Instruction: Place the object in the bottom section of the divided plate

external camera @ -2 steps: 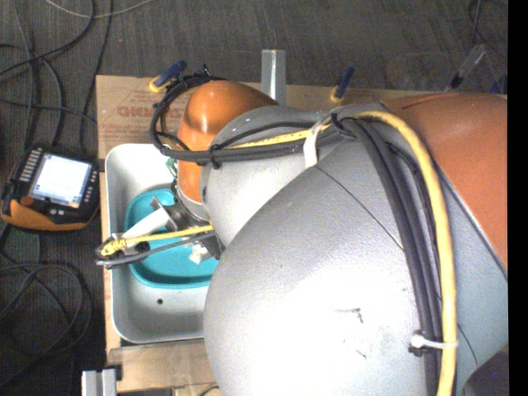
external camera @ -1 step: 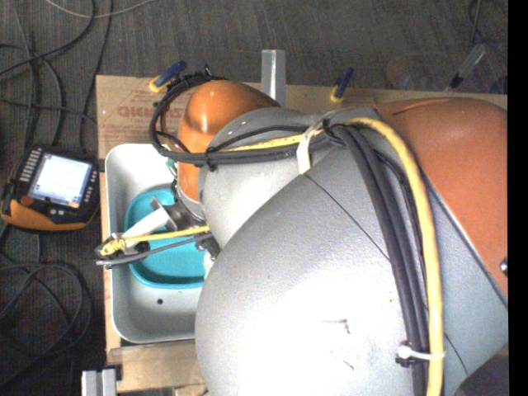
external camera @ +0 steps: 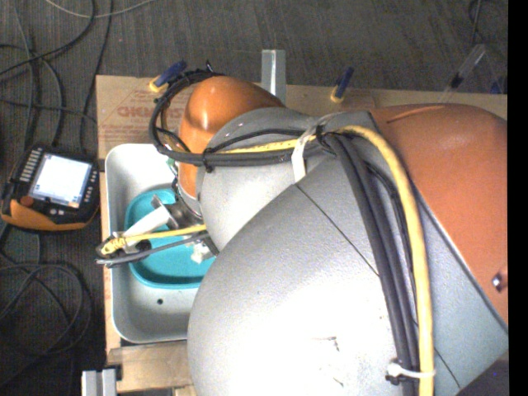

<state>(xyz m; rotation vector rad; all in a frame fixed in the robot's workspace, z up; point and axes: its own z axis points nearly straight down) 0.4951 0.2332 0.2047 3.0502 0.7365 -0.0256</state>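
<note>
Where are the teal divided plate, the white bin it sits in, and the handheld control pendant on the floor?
teal divided plate [external camera: 165, 269], camera view, on its lower front rim.
white bin [external camera: 124, 167], camera view, on its bare upper left wall.
control pendant [external camera: 59, 180], camera view, on the middle of its lit screen.

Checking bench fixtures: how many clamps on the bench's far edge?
2: a blue-and-yellow clamp at the far left corner, a second clamp further right along that edge. The arm may hide more.

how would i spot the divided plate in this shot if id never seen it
Find the big grey arm covering most of the view, then the white bin at its left edge. The divided plate lies in that bin, partly under the arm: it is the one teal, ridged thing against the white.
</note>
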